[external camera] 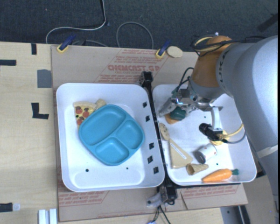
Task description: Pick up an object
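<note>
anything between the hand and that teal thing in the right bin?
Nothing visible. The hand sits right at the teal object near the right bin's upper left corner, with no other item between them. The carrot and wooden spatula lie lower in the bin, apart.

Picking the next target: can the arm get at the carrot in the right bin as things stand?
Probably yes. The carrot lies uncovered by the right bin's near wall, apart from the wooden spatula; that wall may crowd the approach.

The blue plate (111, 134) hides most of the pizza toy (83, 111). The arm (252, 78) runs off the right edge. The hand (176, 107) covers part of a small teal thing (178, 114), too blurry to name.
</note>
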You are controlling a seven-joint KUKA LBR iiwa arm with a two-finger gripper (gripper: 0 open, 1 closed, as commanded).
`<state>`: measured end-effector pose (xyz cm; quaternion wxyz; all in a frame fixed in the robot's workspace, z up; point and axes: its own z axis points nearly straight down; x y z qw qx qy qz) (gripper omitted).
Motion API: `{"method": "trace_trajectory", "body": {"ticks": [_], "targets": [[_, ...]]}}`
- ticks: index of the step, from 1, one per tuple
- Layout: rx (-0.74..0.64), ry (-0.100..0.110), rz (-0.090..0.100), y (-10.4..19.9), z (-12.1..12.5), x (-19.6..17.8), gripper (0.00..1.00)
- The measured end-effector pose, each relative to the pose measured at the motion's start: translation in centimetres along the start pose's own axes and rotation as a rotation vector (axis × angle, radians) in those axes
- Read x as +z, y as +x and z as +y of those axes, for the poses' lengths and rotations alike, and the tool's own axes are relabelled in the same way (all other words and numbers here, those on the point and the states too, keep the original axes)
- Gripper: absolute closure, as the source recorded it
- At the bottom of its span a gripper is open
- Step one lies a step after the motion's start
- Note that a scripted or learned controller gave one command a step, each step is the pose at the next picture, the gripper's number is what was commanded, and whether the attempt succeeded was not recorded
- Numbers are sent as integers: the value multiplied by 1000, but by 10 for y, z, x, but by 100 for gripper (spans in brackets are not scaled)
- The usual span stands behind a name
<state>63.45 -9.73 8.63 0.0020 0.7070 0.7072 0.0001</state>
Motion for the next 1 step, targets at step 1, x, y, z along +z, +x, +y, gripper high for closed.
{"method": "trace_trajectory", "body": {"ticks": [1], "targets": [[0, -1, 0, 0, 2, -11, 100]]}}
